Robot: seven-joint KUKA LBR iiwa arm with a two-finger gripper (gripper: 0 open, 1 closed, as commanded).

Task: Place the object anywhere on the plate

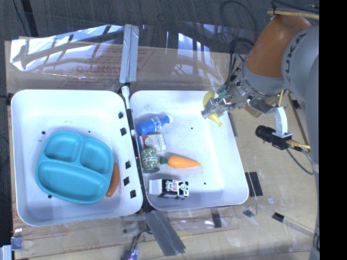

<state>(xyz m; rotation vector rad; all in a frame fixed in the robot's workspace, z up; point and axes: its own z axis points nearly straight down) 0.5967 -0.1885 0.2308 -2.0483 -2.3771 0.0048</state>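
Two white bins sit side by side on the desk. The left bin (21,161) carries a blue divided plate (75,167), and a sausage (113,180) lies just beside the plate's right edge, not on it. The right bin (217,167) carries a blue bottle (152,124) near its left wall, a small can (149,160) below that, a carrot (183,162) toward the middle, and a black-and-white toy cow (174,188) near the front edge. The end effector (216,110) hangs at the right bin's far right corner, touching a yellow banana (212,108). Whether its fingers grip the banana or stand apart cannot be told from this slant. The arm (276,53) reaches in above the right edge.
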